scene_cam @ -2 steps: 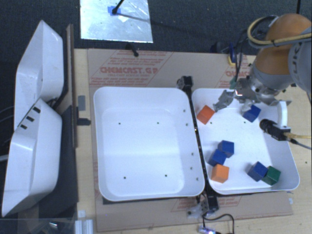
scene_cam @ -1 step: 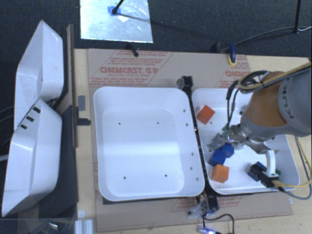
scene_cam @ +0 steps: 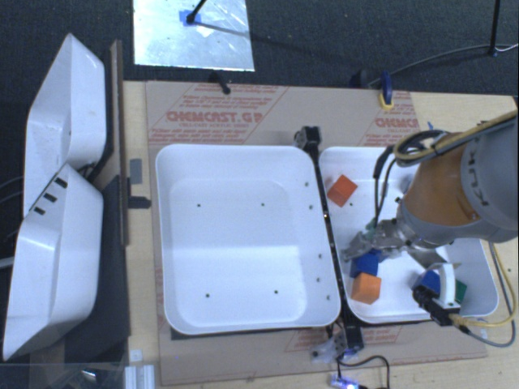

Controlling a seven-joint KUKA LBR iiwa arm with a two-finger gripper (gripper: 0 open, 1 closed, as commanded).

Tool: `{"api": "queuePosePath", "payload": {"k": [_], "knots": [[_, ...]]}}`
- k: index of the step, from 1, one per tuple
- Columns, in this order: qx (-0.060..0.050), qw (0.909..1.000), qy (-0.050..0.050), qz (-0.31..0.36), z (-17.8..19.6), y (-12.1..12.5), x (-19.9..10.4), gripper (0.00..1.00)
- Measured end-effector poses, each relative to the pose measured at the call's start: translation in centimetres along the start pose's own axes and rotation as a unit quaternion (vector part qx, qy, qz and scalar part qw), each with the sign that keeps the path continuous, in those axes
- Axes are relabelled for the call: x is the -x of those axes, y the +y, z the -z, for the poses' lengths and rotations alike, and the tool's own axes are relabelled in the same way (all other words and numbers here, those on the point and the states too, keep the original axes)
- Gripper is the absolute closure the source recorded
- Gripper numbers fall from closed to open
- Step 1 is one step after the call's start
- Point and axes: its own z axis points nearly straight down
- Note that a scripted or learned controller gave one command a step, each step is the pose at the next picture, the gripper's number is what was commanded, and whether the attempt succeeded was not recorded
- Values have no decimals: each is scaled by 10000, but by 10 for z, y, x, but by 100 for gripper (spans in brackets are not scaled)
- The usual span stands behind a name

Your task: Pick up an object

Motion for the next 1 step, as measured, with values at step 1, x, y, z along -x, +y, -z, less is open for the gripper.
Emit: {"api": "queuePosePath", "payload": {"k": [1], "knots": [[8,10000,-3,-1,11,1,0,100]]}}
